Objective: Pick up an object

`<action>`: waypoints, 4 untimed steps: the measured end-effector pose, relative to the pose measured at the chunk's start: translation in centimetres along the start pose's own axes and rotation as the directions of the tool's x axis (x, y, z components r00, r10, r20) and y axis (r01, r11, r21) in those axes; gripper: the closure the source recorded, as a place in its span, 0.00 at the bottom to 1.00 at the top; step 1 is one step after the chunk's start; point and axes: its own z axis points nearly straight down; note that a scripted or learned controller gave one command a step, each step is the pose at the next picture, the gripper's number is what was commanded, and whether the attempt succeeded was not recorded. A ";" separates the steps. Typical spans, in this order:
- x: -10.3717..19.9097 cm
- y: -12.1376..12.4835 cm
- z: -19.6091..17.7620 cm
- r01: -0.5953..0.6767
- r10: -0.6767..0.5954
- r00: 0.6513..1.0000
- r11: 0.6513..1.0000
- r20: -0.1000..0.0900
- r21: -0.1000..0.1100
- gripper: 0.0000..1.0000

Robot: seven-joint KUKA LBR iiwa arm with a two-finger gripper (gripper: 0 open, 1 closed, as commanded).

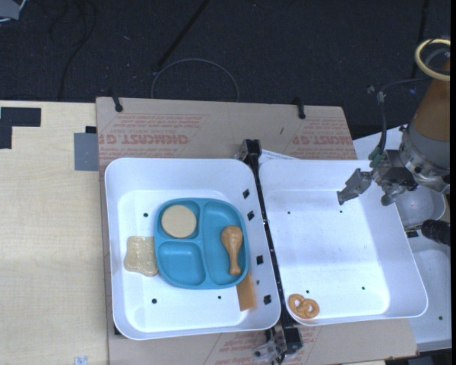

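My gripper (369, 193) hangs over the upper right part of the right bin (342, 280), open, with nothing between its fingers. A small pretzel (303, 306) lies in that bin's near left corner, well away from the gripper. In the left bin (129, 181) sits a blue divided tray (188, 266). The tray carries a round tan biscuit (178, 220) and a toy drumstick (233, 249). A pale slice of bread (141, 255) lies against the tray's left side. A brown stick (245, 293) rests at the tray's near right corner.
A black divider rail (261, 226) runs between the two bins. Both bins rest on a cardboard sheet (213, 131) on the bench. The grey arm with its orange band (432, 112) comes in from the right, above the right bin's far corner.
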 end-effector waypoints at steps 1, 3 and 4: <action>0.0 0.2 -0.6 0.002 -0.002 1.000 1.000 0.002 -0.011 0.00; 0.1 0.8 10.3 0.001 -0.001 1.000 1.000 0.000 -0.003 0.00; 0.8 1.5 16.3 0.002 -0.002 1.000 1.000 0.000 -0.005 0.00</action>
